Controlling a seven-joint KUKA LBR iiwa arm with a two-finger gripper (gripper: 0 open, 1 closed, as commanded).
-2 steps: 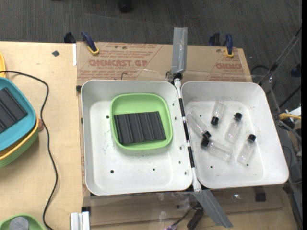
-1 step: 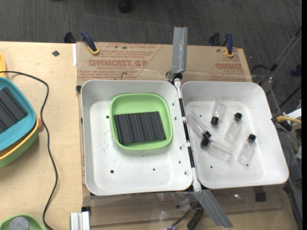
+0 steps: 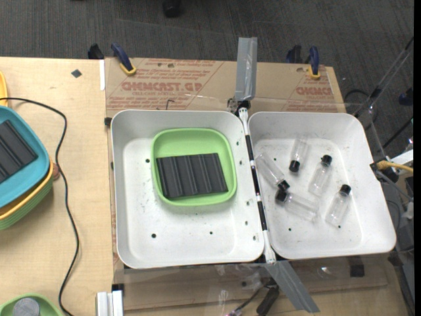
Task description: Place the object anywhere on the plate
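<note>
A green square plate rests in the left white bin, toward its upper middle. A dark ribbed rectangular pad lies on the plate. In the right white bin lie several clear plastic vials with black caps: one near the top, one at centre right, one at lower right, and others at the left and lower centre.
Brown cardboard held by blue-and-orange clamps backs the bins. A strip of grey tape stands at the seam between the bins. Stacked teal and green trays and a black cable sit on the wooden bench at left.
</note>
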